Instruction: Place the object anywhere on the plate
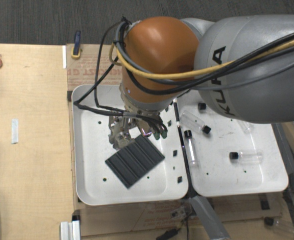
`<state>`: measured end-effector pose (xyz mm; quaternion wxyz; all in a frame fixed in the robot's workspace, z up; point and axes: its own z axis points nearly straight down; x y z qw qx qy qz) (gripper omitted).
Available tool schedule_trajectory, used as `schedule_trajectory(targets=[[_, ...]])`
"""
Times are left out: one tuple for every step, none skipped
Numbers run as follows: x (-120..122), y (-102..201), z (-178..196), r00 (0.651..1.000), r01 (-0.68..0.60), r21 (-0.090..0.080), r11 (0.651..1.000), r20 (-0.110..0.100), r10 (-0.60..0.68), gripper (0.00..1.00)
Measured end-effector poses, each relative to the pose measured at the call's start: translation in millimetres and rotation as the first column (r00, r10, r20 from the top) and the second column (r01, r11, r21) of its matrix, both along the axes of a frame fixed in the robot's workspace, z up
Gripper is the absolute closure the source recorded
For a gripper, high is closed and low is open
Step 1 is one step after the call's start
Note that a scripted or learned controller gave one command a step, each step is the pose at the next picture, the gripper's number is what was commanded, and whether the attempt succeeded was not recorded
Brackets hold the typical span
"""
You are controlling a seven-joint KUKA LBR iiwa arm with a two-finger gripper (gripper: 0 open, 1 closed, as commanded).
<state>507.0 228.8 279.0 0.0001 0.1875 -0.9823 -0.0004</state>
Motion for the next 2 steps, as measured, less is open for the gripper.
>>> schedule_trajectory(targets=[[-8.6,-108.0,-13.1,0.942,-0.336,0.0,0.942,0.001,0.336,1.0],[20.0,-124.7,56.0,0.738,-0.675,0.0,0.738,0.005,0.675,1.0]])
